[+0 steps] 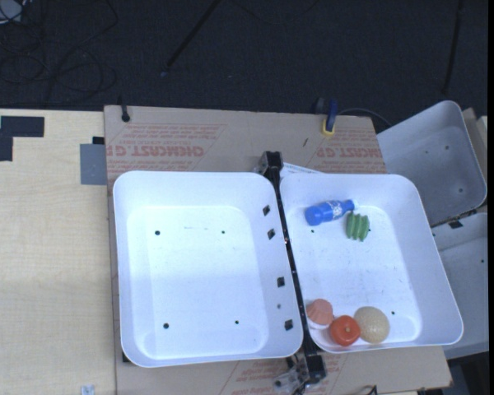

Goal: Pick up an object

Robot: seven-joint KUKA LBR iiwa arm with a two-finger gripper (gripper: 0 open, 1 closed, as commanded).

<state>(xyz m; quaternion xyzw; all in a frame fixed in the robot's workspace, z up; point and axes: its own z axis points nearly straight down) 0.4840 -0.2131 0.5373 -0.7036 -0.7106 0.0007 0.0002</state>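
Observation:
The right bin (428,262) holds several small objects. A blue bottle (328,211) lies on its side near the bin's back left, with a green ridged piece (358,225) just to its right. At the front of the bin sit a pale pink round piece (319,310), a red tomato-like ball (344,330) and a beige ball (372,323), close together.
The left bin (132,220) stands beside the right one, joined by a black clip strip (281,253). Both rest on a cardboard sheet (189,142) on the wooden bench (41,262). A grey-white panel (436,155) leans at the right.

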